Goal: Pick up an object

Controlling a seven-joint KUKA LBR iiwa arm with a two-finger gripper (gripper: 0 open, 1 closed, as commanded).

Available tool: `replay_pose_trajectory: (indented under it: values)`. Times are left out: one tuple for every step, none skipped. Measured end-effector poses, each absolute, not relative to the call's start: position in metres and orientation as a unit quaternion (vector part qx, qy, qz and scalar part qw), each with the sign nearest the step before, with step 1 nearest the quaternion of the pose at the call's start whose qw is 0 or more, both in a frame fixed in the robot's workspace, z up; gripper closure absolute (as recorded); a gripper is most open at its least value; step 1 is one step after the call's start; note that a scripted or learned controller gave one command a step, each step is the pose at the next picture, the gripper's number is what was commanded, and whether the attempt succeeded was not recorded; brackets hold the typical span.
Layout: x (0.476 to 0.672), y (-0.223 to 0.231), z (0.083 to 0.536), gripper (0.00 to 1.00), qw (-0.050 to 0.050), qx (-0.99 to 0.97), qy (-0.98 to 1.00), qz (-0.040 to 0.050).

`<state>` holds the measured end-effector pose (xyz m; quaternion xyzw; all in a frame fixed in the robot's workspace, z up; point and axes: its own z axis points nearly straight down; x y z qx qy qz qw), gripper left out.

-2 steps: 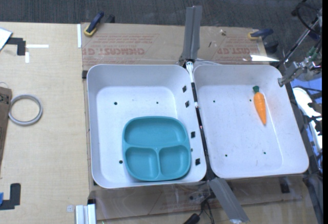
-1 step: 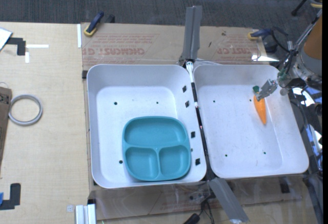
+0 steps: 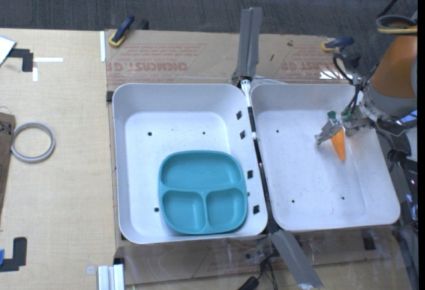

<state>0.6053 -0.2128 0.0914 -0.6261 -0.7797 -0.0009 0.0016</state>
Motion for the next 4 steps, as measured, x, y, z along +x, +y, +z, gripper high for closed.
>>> replay_pose_trajectory:
  values:
    - [0.606, -0.214, 0.102, 1.0, 0.0, -0.626, -0.779, -0.0007]
    - [0.573, -0.222, 0.148, 1.0, 0.0, -0.611, -0.792, 0.0]
    - [0.544, -0.165, 0.211, 1.0, 0.0, -0.663, -0.748, 0.0005]
    - [0.602, -0.18, 0.156, 1.0, 0.0, -0.663, -0.749, 0.0009]
